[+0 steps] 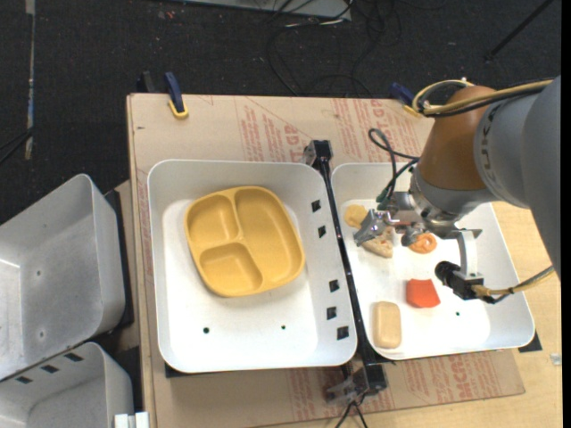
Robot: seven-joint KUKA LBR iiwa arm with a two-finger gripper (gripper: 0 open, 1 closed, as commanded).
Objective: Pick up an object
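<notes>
Item, front of right bin [513,328]: tan oblong block [386,324], red block [423,293] just behind. Gripper [382,230] low over tan lump [381,246], beside orange ring [423,242]; whether it grips, cannot tell. Step judged: grasp attempt; next, close on lump and lift straight.

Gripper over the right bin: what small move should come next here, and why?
Probably a short straight descent. The gripper hovers in the right bin directly by the tan food piece, with a small orange ring close beside it. The red block and beige oblong lie further off, so the tan piece looks the nearest target; nothing is visibly between the fingers.
</notes>
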